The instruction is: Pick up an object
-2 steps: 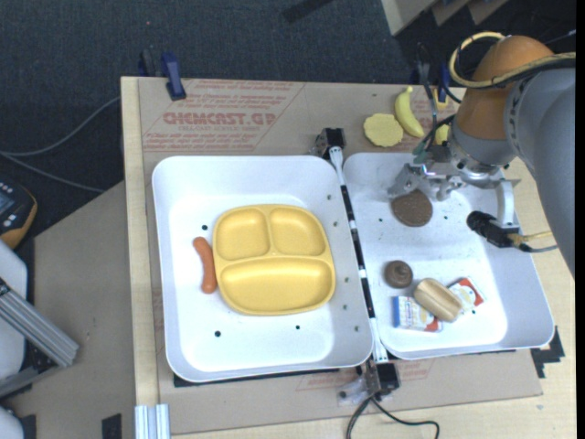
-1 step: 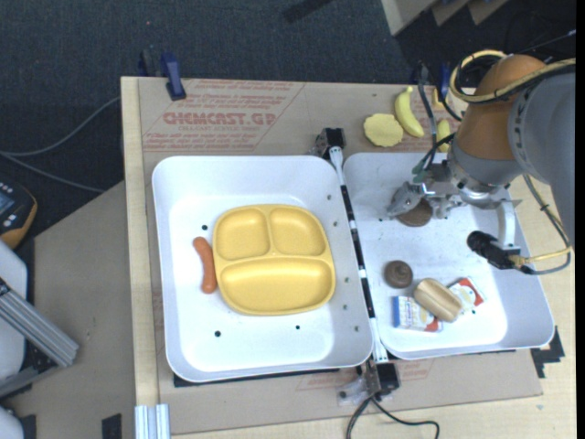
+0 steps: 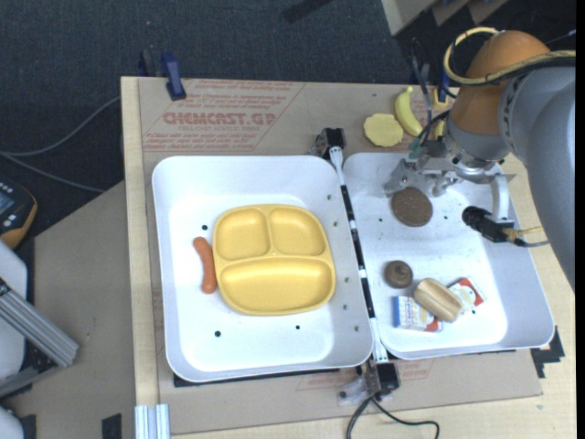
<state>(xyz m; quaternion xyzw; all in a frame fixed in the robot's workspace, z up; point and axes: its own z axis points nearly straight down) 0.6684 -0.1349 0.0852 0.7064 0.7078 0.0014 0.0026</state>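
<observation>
My gripper (image 3: 420, 177) hangs over the back of the right bin (image 3: 512, 327), reaching in from the right. Directly below and in front of it a flat brown disc (image 3: 411, 208) lies on the bin floor, and I cannot tell whether the two touch. Nearer the front lie a small brown ring-shaped piece (image 3: 398, 273), a tan bread roll (image 3: 437, 299) and a red, white and blue packet (image 3: 413, 315) partly under the roll.
The left bin (image 3: 183, 337) holds a yellow divided plate (image 3: 272, 258) with an orange sausage (image 3: 206, 264) beside its left edge. Behind the right bin, on the bench, lie a banana (image 3: 407, 112) and a yellow lumpy piece (image 3: 383, 130).
</observation>
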